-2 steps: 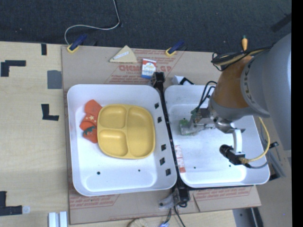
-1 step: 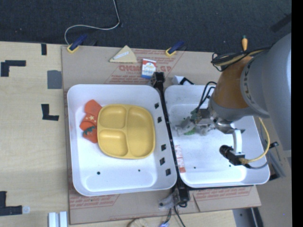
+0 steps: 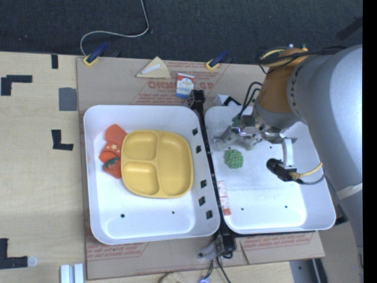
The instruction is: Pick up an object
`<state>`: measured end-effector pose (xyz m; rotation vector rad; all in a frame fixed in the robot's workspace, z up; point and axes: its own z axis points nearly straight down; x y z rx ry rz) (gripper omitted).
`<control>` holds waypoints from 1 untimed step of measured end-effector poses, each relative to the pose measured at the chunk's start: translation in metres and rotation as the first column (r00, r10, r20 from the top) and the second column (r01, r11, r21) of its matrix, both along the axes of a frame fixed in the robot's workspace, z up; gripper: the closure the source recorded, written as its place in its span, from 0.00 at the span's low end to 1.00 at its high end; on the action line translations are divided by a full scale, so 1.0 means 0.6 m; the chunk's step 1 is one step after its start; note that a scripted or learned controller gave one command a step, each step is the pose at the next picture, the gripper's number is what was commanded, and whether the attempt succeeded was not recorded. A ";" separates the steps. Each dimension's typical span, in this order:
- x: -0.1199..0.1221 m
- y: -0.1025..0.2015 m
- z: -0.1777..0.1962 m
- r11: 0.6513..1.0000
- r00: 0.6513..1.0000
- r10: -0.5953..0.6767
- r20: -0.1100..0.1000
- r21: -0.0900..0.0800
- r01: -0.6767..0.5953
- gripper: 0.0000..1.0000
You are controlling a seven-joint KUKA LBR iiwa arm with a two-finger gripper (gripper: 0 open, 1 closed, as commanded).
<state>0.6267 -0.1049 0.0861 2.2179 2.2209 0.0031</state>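
Observation:
A small green knobbly object [image 3: 234,158], like a broccoli floret, lies in the upper left part of the right bin [image 3: 265,211]. My gripper [image 3: 237,141] hangs just above and behind it, reaching in from the right under the orange wrist band. Its fingers stand apart, open, with nothing between them, and the green object sits just in front of their tips. In the left bin [image 3: 147,217] rests a yellow divided plate [image 3: 158,163], with orange and red toy food pieces [image 3: 112,151] along its left side.
A black connector with a yellow cable [image 3: 281,169] hangs off the arm over the right bin's middle. The grey arm body covers the bin's right side. A small red and white box [image 3: 185,85] and a pale wedge [image 3: 155,69] lie on the cardboard behind the bins.

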 end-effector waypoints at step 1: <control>-0.087 0.005 0.001 1.000 1.000 0.000 0.001 -0.001 0.000 0.00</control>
